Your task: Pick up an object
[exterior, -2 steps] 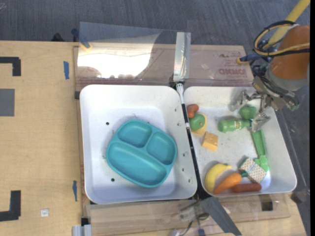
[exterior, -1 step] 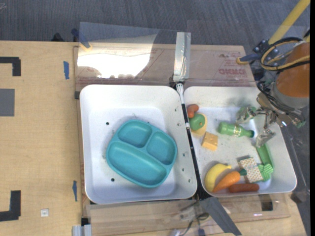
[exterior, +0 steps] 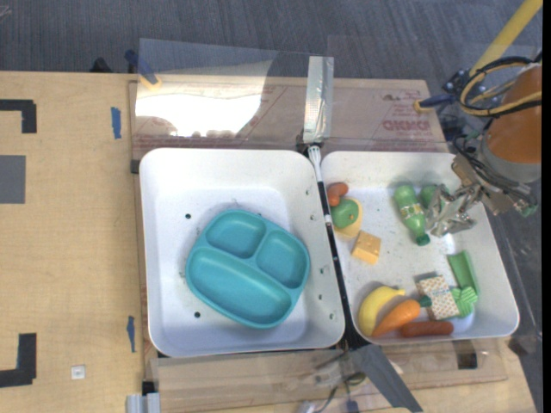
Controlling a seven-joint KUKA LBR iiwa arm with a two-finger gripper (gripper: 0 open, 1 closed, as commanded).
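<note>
The right bin [exterior: 499, 265] holds several toy foods. A green bottle [exterior: 410, 210] lies near its middle, with a yellow-green apple [exterior: 346, 214] and a small orange-red piece [exterior: 337, 191] by the left wall. A cheese cube [exterior: 368, 248] sits below them. Along the front lie a banana [exterior: 378, 305], a carrot [exterior: 399, 317], a red sausage [exterior: 426, 329], a checkered packet [exterior: 436, 295] and a green stick [exterior: 462, 270]. My gripper [exterior: 451, 220] hangs low in this bin, just right of the green bottle, its metal parts close to the bottle's right end.
The left bin [exterior: 164, 196] carries a teal divided plate [exterior: 248, 268]. The arm's orange band [exterior: 516, 132] and cables come in over the right bin's far right corner. A low wall [exterior: 327, 231] divides the two bins.
</note>
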